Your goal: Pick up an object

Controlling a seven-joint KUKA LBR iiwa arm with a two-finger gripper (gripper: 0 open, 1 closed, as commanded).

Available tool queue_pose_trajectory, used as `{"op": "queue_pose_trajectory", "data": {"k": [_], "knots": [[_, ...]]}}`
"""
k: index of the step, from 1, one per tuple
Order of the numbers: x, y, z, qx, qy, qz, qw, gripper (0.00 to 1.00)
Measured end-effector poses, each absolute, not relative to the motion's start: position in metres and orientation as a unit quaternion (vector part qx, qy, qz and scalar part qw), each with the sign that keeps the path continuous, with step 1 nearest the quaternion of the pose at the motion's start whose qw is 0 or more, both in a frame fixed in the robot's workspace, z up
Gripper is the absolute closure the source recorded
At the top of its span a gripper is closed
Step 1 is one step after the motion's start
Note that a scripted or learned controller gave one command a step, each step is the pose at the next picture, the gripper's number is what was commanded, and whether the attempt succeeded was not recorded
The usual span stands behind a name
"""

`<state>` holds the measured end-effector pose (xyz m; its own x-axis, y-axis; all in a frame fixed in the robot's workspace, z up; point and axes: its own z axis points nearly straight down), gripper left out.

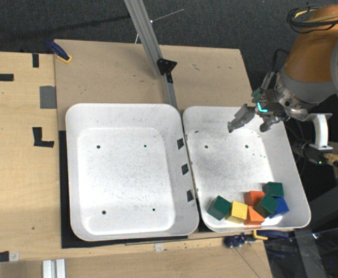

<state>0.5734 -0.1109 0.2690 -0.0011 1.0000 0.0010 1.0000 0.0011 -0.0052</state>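
No readable labels or writing anywhere. Gripper (251,120) hangs over the right bin's (215,155) upper edge, fingers spread apart, nothing between them. Colored blocks (250,204) sit huddled in that bin's lower right corner; left bin (76,155) alongside.

One camera is fixed above the bench (128,68) and looks down at a slant. It stands far enough to see both bins, the left bin (76,120) and the right bin (215,116), side by side.
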Motion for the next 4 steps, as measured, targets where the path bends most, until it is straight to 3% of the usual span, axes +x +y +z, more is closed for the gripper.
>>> {"op": "queue_pose_trajectory", "data": {"k": [1, 4], "knots": [[0.574, -0.111, 0.271, -0.706, -0.708, 0.0004, 0.001, 0.0], [0.586, -0.11, 0.107, -0.707, -0.707, 0.0029, 0.002, 0.0]]}}
